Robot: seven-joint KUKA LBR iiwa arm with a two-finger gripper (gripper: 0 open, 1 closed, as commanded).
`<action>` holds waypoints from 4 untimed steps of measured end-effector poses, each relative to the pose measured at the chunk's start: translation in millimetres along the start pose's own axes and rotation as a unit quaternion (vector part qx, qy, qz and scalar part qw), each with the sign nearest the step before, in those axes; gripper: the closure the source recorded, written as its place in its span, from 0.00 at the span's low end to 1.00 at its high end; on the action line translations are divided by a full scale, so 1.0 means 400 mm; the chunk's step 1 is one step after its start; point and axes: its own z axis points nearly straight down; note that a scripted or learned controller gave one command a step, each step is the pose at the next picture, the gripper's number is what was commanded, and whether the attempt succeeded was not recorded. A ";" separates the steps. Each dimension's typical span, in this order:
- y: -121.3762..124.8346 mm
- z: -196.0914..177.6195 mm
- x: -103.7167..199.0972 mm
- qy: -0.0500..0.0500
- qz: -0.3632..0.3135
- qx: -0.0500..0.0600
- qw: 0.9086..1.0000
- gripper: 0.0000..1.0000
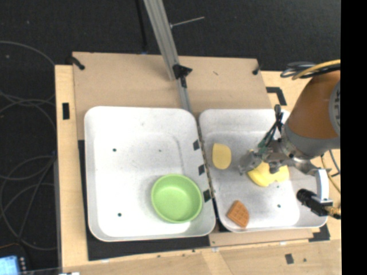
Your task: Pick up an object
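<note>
Arm (312,110): reaches in from the right, over the right bin (238,125)
Fingers (265,164): low over the yellow piece; I cannot tell how far open they are or whether they grip anything
Yellow piece (262,177): right bin, near-right part, long axis running left-right, partly under the fingers
Pale oval (222,156): right bin, left side
Waffle (238,213): right bin, near edge
Green bowl (176,197): left bin (126,130), near-right corner

yellow object (263,176) | right bin (241,125) | directly under claw (261,160)
</note>
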 end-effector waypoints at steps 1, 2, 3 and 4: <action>-0.002 0.143 -0.020 -0.002 0.000 -0.006 1.000 0.00; -0.003 0.188 -0.024 0.000 0.000 -0.001 1.000 0.00; 0.001 0.159 -0.024 0.001 0.002 -0.004 1.000 1.00; -0.016 0.037 -0.037 0.000 0.001 -0.005 1.000 1.00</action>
